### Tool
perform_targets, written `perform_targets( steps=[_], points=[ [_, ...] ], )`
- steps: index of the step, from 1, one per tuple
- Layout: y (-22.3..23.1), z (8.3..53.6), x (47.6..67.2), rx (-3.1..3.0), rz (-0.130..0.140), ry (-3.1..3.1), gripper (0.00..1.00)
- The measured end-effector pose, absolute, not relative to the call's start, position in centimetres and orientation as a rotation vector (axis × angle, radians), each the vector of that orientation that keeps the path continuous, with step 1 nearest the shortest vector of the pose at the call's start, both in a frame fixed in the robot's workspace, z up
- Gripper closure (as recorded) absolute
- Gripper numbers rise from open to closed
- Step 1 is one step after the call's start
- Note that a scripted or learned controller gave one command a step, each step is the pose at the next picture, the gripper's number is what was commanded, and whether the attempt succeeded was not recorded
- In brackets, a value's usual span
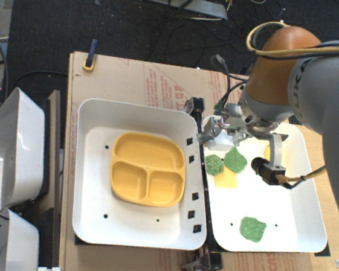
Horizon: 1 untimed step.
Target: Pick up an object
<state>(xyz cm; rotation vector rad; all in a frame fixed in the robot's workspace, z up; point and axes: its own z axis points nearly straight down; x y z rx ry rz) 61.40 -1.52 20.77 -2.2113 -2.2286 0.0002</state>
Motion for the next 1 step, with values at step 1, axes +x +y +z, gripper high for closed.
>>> perform_targets(
  steps=[1],
  points=[
    [3.51, 22.65, 61.25, -2.214, -0.003, -2.23, 1.0]
  ],
)
